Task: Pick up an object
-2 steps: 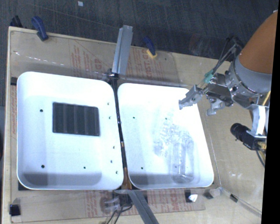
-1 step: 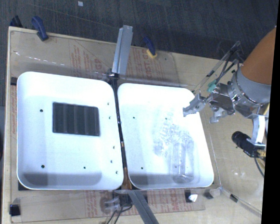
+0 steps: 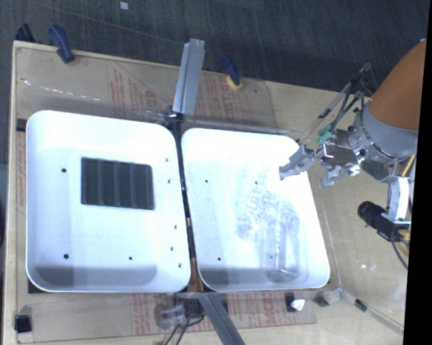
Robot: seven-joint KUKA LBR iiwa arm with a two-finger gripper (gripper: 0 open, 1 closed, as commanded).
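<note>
Clear obj [image 3: 271,228] in rt bin, below-left of end effector [image 3: 295,165].

Bench lettering apparently too faint

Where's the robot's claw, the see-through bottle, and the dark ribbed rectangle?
claw [image 3: 289,168]: camera view, at its tip over the right bin's far right rim.
see-through bottle [image 3: 284,248]: camera view, middle of its body.
dark ribbed rectangle [image 3: 117,183]: camera view, its centre, left bin.

A pale wooden bench [image 3: 96,84], held by blue clamps [image 3: 61,43] along its far edge, stands on a dark carpeted floor [image 3: 272,24] under bright, even overhead light.
</note>
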